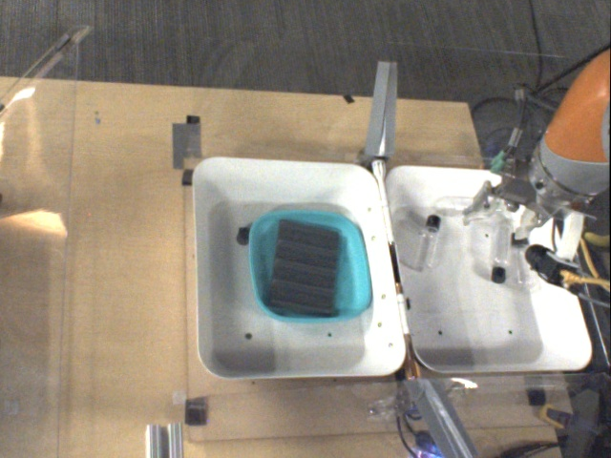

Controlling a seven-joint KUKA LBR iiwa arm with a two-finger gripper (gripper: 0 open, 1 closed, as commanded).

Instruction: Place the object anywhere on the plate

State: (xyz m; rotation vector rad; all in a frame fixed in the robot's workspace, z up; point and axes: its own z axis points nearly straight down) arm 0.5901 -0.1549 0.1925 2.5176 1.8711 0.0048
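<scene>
Camera view: the dark ribbed block (305,267) lies flat on the turquoise plate (355,284), in the middle of the left bin (215,256). The gripper (463,241) hangs spread and empty over the right bin (477,337), near its back edge. Judged placed; a clean retreat should avoid the block.

My view is evenly and fairly brightly lit from above. A warm glare patch sits on the desk (95,284) at far left. The white bins (215,351) carry soft grey shadows along their inner walls. Detail is slightly soft throughout.
</scene>
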